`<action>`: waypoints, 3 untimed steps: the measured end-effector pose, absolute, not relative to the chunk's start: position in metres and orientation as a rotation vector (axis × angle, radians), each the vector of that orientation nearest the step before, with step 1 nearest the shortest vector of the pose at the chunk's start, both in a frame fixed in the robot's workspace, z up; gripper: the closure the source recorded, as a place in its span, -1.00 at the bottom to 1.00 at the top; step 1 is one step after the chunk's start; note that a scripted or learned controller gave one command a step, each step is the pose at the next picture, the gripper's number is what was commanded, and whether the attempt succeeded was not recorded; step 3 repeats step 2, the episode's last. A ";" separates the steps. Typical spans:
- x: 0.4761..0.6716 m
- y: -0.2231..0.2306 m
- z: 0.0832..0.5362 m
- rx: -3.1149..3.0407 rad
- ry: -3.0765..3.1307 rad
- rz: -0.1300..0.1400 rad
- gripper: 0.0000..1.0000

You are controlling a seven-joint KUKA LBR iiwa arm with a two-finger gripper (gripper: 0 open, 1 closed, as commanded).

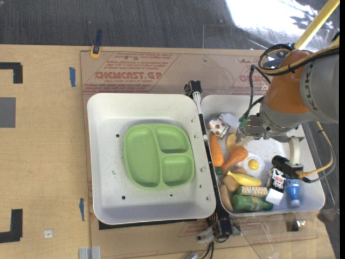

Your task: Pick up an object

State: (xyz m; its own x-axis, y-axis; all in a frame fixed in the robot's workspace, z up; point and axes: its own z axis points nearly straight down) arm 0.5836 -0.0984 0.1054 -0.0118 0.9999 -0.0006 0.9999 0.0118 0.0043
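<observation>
While toys crowd the right bin [317,194], the end effector [241,135] hovers (low).

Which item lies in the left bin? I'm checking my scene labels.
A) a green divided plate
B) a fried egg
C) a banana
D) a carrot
A: the green divided plate sits alone in the left bin, while the food items crowd the right bin.

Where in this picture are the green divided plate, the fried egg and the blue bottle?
green divided plate [141,161]: camera view, on its large left compartment.
fried egg [253,164]: camera view, on the yolk.
blue bottle [293,192]: camera view, on its body.
</observation>
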 end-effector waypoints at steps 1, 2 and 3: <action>0.593 -0.068 0.190 2.188 2.244 0.012 1.00; 0.571 -0.090 0.209 2.382 2.043 0.002 1.00; 0.571 -0.090 0.209 2.382 2.043 0.002 1.00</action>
